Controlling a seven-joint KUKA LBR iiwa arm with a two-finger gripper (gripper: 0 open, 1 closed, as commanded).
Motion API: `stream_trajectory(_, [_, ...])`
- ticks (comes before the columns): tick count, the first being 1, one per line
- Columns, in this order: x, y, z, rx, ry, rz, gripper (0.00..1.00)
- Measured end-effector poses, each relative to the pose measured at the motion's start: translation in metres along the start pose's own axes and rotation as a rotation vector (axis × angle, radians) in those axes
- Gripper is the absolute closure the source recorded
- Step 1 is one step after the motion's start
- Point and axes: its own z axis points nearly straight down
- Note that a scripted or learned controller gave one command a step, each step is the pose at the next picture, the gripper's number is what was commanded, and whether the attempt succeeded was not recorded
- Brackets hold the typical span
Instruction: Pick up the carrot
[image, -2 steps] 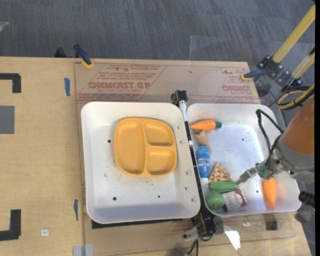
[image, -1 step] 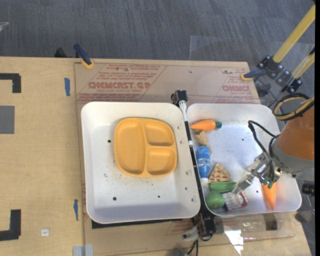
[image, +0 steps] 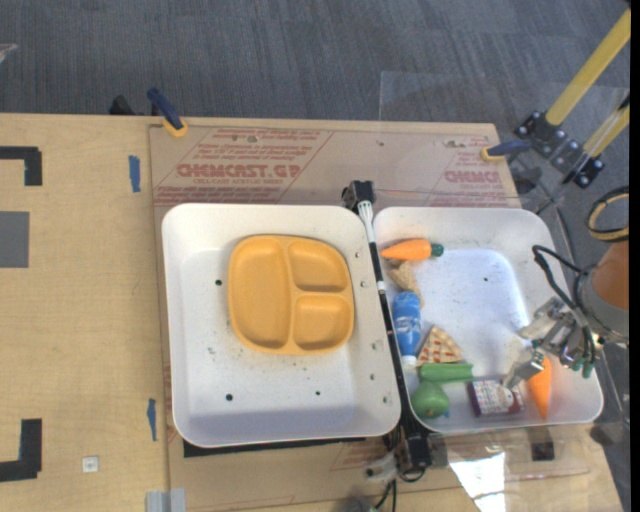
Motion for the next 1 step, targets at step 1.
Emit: stream_trajectory(1, [-0.0021, -0.0017, 0.0, 0.002, -0.003, -0.177, 0.0])
